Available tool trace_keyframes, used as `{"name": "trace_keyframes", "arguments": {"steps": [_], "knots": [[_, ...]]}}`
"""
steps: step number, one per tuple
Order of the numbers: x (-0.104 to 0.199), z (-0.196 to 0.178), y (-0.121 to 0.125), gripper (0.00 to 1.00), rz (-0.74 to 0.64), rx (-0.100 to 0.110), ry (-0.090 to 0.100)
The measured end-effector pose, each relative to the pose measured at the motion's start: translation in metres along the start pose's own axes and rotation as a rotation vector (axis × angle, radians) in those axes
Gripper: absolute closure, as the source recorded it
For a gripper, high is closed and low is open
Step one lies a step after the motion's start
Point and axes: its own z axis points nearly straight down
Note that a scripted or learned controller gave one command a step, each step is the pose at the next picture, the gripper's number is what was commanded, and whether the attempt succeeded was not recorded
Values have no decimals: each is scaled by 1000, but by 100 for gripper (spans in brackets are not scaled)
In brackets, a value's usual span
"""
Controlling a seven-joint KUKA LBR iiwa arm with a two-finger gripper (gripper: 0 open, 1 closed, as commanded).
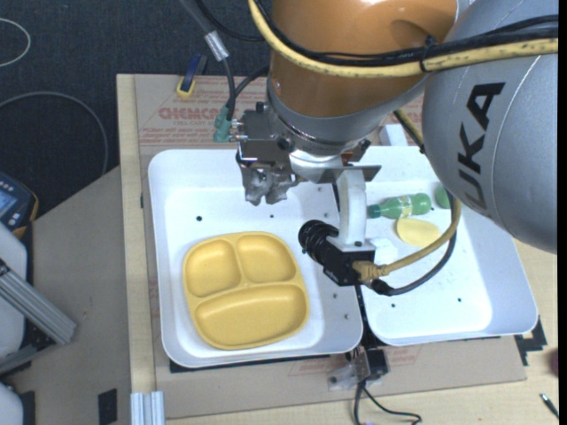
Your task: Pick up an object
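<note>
Camera view. The gripper [266, 184] hangs over the far part of the left bin [168, 237], below the arm's orange band [354, 25]; whether it is spread or closed cannot be told, and nothing is seen in it. The candidate objects lie apart from it: a yellow divided tray [244, 289] just nearer the camera than the tool, and, in the right bin [461, 317] on the tool's far side of the white wrist bracket [353, 206], a green bottle [400, 206] with a pale yellow piece [416, 231] beside it.

Likely failure: the tray is broad, shallow and smooth, so a descent onto its flat compartments would probably close on nothing; only a rim or divider looks to offer a hold. The yellow cable [416, 255] looping low over the bins could snag or nudge the bottle.

Legible writing: "KUKA", partly visible, on the grey arm link [496, 131]; red lettering beginning "CHEMC" on the cardboard [177, 113] beyond the tool.
</note>
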Motion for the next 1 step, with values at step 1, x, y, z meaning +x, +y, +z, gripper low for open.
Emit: {"name": "trace_keyframes", "arguments": {"steps": [1], "knots": [[-2, 134, -1, 100, 6, 10, -6]]}}
